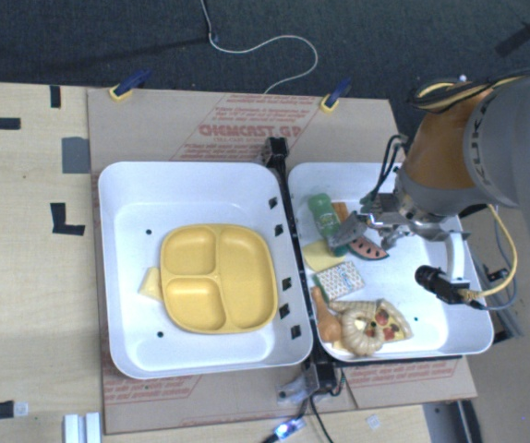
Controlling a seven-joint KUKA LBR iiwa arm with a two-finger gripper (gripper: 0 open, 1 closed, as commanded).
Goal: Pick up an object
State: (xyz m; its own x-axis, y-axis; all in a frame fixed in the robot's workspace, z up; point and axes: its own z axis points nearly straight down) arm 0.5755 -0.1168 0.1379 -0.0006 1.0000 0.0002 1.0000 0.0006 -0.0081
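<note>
- Dark carpet lay beyond the far edge of the bench (pixel 25 247), and a brown cardboard sheet (pixel 246 127) under both bins was clipped at its far corners.
- Filling the middle of the left bin (pixel 122 192) was a yellow divided plate (pixel 219 278), with a pale yellow scrap (pixel 149 284) tucked at its left edge.
- I had reached from the right into the right bin (pixel 463 340), my orange-banded wrist hanging over its far right corner.
- My pincer (pixel 353 233) sat low near that bin's left wall, just beside a green bottle-like object (pixel 321 212) and touching or nearly touching a watermelon slice (pixel 368 248); whether my pincer stood wide, narrow or holding anything, I could not tell.
- Toward the near left corner lay a yellow wedge (pixel 320 256), a speckled pale sponge (pixel 340 280), a bagel-like ring (pixel 357 330) and a pizza slice (pixel 390 324), crowded together.
</note>
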